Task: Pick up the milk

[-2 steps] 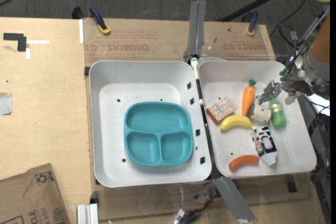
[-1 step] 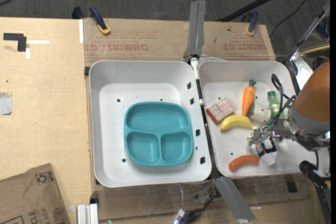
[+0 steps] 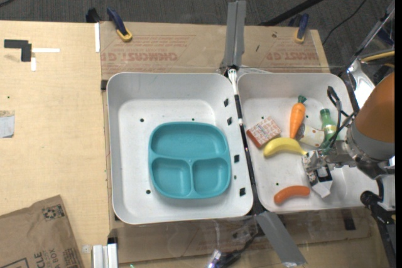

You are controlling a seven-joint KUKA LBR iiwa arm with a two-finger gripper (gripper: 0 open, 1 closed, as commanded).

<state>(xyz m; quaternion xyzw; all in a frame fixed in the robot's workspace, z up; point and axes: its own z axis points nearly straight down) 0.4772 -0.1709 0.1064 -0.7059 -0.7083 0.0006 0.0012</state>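
Gripper (image 3: 316, 167): low in the right bin (image 3: 264, 88), over a small white carton, the milk (image 3: 322, 186); whether it grips cannot be told.
Milk: just right of the sausage (image 3: 291, 194), below the banana (image 3: 284, 147).
Arm (image 3: 375, 119): reaches in from the right, orange band above the wrist.
Neighbours: carrot (image 3: 296, 118) and red-and-white packet (image 3: 264, 131) above the banana.
Left bin (image 3: 119, 135): teal divided plate (image 3: 190, 160).

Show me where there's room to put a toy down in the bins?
Left bin: bare floor rings the teal plate, widest above it. Right bin: free along the top wall, and between the cracker pack and sausage. Crowded around the banana, carrot and gripper.
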